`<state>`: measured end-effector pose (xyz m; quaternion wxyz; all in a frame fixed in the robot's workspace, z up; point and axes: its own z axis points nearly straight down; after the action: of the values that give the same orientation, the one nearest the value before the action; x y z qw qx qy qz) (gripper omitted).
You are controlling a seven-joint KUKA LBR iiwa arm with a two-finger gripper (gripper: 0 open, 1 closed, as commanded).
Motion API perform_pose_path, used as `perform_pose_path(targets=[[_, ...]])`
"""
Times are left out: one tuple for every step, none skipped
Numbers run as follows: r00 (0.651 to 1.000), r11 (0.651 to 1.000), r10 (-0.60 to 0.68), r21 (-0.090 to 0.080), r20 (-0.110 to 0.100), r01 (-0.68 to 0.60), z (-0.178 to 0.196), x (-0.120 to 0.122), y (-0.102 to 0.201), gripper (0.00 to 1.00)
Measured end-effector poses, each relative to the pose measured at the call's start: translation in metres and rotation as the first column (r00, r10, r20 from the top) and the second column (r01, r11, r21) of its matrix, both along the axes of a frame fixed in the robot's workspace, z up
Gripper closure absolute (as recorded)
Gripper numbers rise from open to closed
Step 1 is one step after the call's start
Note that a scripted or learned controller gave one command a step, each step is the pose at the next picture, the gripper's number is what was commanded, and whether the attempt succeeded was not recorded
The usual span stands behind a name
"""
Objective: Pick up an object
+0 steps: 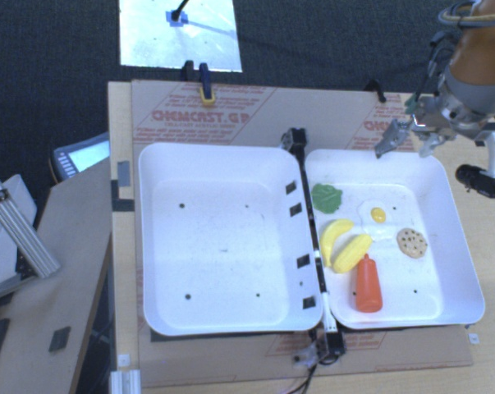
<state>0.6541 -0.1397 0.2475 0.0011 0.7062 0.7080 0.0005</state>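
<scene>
One grey two-finger end effector (410, 139) hangs spread and holding nothing above the far rim of the right shallow white bin (456, 220). Below lie a green leaf (327, 196), fried egg (378, 214), round cookie (411, 242), yellow bananas (344, 245) and an orange-red bottle (367, 284).

My worktop (83, 220): pale wood, brown printed board (231, 113) laid on top. Dark carpet floor (50, 56) beyond, shiny square metal plate (181, 31) lying on it. Aluminium rail (17, 228) slanting at left edge.
</scene>
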Motion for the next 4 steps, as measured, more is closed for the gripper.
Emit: perform_pose_path(targets=[[1.000, 1.000, -0.006, -0.001, -0.003, 0.006, -0.024, -0.029, -0.045, 0.00], [1.000, 1.000, 0.001, 0.001, -0.004, -0.001, -0.050, -0.050, -0.020, 0.00], [1.000, 1.000, -0.003, 0.003, -0.007, 0.003, -0.055, -0.136, 0.007, 0.00], [1.000, 1.000, 0.003, 0.004, -0.004, -0.003, -0.075, -0.169, 0.051, 0.00]])
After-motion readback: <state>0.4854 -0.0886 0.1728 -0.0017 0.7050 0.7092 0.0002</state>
